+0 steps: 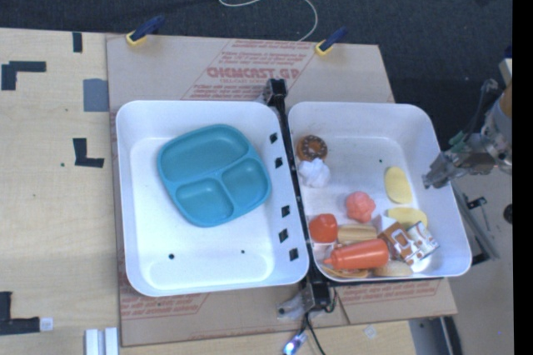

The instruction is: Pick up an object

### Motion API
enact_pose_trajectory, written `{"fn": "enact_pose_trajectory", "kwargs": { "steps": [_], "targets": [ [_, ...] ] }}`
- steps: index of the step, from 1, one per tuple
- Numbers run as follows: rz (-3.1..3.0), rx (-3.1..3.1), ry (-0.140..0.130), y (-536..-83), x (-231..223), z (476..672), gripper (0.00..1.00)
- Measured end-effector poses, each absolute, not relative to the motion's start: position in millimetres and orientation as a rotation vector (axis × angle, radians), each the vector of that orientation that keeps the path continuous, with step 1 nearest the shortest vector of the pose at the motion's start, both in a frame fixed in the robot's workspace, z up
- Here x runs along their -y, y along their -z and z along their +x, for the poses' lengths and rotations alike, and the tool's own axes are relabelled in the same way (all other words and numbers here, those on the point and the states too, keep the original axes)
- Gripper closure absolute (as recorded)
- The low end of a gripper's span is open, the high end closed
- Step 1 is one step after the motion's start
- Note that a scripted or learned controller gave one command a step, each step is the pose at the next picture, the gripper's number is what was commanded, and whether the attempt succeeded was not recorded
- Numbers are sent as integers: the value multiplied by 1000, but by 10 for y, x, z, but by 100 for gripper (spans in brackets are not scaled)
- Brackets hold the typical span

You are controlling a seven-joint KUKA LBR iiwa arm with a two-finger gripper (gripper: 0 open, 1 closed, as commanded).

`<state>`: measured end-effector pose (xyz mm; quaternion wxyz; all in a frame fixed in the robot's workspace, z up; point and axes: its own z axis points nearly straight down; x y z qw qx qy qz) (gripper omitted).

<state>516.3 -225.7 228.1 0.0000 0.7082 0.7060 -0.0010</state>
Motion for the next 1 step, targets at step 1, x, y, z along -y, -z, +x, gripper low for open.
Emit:
{"fn": "enact_pose_trajectory", "kwargs": {
  "steps": [1],
  "targets": [
    [2216,-2224,-3,-2764,2009,5112,100]
  ]
}}
